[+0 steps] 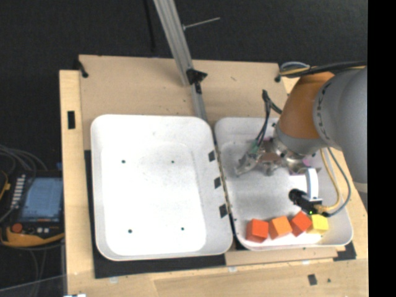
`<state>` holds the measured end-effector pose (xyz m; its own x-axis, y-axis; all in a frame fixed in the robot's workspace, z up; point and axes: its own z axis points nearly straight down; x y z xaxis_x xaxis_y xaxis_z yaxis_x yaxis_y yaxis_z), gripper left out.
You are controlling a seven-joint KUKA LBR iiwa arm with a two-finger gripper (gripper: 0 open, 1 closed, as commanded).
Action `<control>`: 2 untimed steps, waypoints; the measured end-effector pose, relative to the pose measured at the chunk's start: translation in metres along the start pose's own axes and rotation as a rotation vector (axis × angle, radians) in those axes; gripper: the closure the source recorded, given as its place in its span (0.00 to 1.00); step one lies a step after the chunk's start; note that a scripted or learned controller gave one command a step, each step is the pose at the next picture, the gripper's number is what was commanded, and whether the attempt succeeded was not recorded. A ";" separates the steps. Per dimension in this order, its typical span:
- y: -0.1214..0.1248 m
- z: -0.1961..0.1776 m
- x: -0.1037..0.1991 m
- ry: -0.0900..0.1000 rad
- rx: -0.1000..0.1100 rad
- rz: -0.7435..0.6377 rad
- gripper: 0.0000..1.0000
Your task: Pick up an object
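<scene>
Landmark: the divider seam [218, 178] where the two bins meet.

Left bin [148, 184], left of the seam: bare floor apart from a few dark dots. Likely the drop side.

Right bin [247, 135], right of the seam: all the pickable stuff sits here, bunched along the near wall, probably slid there and settled. Reading away from the seam: orange-red block [257, 229], orange block [279, 226], red block [301, 222], yellow block [320, 222]. They touch or nearly touch in a row, so finger clearance between them is poor; the end blocks look easiest.

Gripper [250, 159]: low over the right bin's far half, just right of the seam, well apart from the block row. Can't tell whether the claw is apart or together; the metal bits blur into the bin floor. Nothing visible between them, so I'd not call it a hold.

Arm [322, 116], furthest from the seam, comes in over the bin's right wall, wrist bent down, consistent with a descent onto bare floor. My read: this try looks off target.
</scene>
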<state>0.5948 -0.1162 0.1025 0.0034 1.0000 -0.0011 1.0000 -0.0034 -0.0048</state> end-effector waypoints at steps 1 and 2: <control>0.002 -0.015 -0.001 0.000 -0.009 0.008 1.00; 0.002 -0.079 0.002 -0.001 -0.013 -0.005 1.00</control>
<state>0.5972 -0.1143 0.1811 -0.0019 1.0000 -0.0018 1.0000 0.0019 0.0080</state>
